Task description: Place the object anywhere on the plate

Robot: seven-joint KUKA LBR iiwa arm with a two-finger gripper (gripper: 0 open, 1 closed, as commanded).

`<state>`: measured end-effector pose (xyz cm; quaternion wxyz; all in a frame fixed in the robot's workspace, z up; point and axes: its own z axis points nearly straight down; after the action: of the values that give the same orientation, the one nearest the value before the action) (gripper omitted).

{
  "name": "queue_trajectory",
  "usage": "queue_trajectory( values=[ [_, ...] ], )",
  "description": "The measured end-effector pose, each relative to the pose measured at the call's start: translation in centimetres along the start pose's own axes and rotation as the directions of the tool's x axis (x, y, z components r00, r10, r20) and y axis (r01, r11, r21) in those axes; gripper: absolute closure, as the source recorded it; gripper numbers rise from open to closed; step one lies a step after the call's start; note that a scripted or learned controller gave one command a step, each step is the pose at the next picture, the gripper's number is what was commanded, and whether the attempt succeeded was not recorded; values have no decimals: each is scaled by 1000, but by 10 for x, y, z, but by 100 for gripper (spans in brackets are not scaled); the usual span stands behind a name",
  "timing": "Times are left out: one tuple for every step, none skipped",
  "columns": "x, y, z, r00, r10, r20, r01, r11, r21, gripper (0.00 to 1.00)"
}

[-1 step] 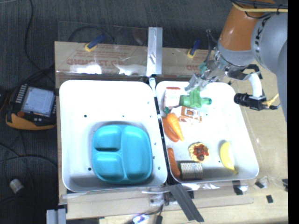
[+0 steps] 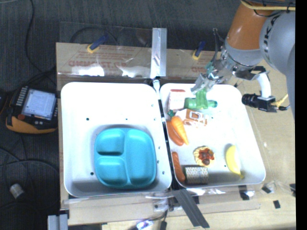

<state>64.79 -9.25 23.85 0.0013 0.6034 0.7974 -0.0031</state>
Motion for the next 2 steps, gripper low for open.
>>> queue_trajectory(
  values=[
    [64,-17,56,998,-64,-6,64,998,-1,100],
    [126,-21,55,989,-149,-6,149,989,-2,100]
  ],
)
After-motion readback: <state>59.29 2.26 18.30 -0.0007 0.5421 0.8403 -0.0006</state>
